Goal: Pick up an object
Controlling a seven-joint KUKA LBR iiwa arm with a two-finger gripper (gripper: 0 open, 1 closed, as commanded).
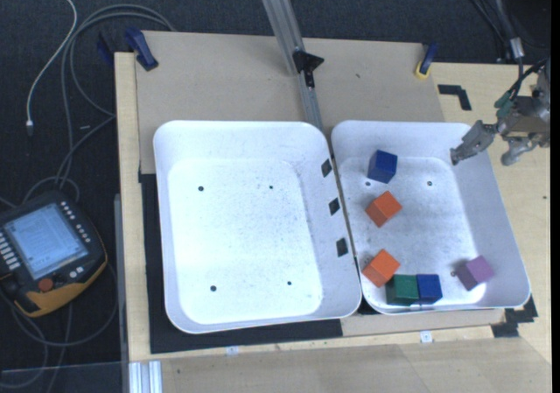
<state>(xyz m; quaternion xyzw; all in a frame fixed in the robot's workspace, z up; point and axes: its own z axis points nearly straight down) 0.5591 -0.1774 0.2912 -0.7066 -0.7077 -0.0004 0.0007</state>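
Gripper spread wide, holding nothing, over right bin's far rim; blue cube well apart.

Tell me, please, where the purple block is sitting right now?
The purple block lies in the right bin, near its lower right corner in the camera view, just right of the blue block beside the green block.

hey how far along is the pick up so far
Nothing looks picked yet: all six cubes lie in the right bin, including the blue cube nearest the arm. The hand sits at that bin's upper right rim with nothing between its fingers. Reaching, grasping and lifting remain.
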